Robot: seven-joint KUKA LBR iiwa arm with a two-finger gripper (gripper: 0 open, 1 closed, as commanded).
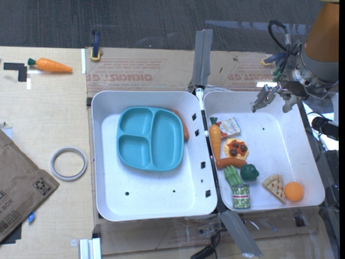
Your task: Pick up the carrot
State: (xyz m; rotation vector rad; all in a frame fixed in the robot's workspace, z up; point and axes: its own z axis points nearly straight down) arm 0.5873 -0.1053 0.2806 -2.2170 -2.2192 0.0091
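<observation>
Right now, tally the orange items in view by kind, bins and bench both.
Carrot: 2, one in the right bin, one on the bench
Orange ball: 1
Orange item half hidden behind the blue divided plate: 1, kind unclear
Total: 4

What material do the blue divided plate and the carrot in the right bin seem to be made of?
The blue divided plate looks like moulded plastic: even colour, smooth rounded rims, faint sheen. The carrot in the right bin seems a plastic toy, judging by its uniform orange body and plain green top, though the view is too coarse to be sure.
</observation>
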